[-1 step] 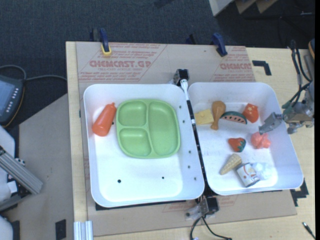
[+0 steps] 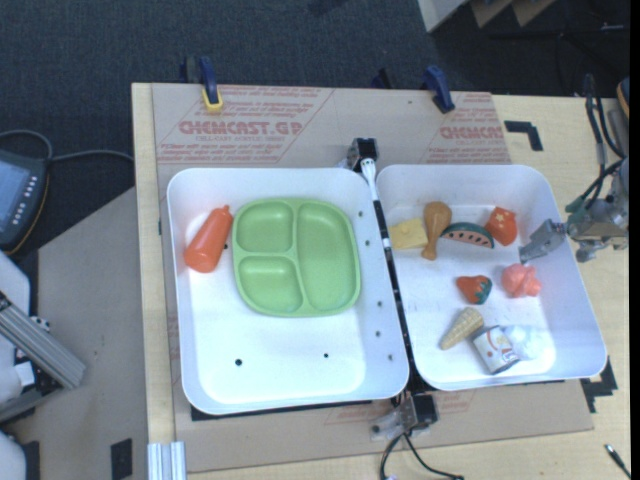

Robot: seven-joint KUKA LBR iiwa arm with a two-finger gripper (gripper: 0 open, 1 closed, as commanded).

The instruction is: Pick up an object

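- Gripper (image 2: 545, 240) hovering at right bin's (image 2: 590, 340) right edge; finger state: cannot tell.
- Pink toy (image 2: 521, 280) lying nearby (light, rigid plastic, probably); grasping across its middle seems best.

A robotics lab test bench: a brown board printed with a maker's name (image 2: 240, 126), held down by blue and yellow spring clamps (image 2: 209, 80), carries two shallow white plastic bins (image 2: 290, 368) over dark carpet (image 2: 150, 18), with loose black cables (image 2: 420, 453).
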